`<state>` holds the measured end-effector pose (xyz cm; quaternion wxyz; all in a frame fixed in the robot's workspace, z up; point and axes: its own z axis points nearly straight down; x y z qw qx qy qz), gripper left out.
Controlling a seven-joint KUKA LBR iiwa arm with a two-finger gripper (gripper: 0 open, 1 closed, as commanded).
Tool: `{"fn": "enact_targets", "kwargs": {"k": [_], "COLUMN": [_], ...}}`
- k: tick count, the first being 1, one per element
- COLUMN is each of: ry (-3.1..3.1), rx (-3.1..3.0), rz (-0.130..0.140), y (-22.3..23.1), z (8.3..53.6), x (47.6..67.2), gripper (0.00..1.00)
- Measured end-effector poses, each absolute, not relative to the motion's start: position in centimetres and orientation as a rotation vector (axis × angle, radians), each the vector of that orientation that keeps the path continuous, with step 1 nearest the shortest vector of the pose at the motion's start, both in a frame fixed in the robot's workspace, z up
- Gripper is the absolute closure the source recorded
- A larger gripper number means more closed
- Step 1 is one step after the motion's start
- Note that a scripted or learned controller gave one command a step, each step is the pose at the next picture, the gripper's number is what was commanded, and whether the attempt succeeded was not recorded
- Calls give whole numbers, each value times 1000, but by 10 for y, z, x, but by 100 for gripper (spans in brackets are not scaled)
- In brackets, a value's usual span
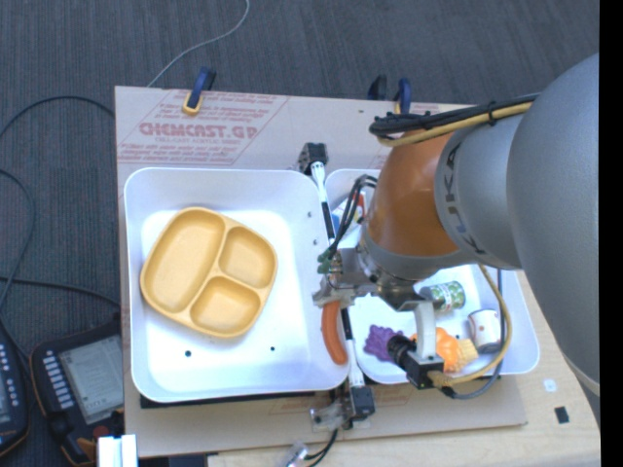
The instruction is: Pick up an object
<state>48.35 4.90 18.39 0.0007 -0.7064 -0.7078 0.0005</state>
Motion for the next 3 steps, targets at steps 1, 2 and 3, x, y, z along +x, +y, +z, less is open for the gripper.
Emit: {"fn": "enact_targets", "kwargs": {"k": [1, 2, 3], "ry": [-2223, -2222, -2223], "rx": [-2220, -2219, -2218], "rz": [0, 1, 1], "y": [63, 71, 71], "z": [201, 202, 212], "x": [484, 484, 484], "gripper": [100, 100, 100]}}
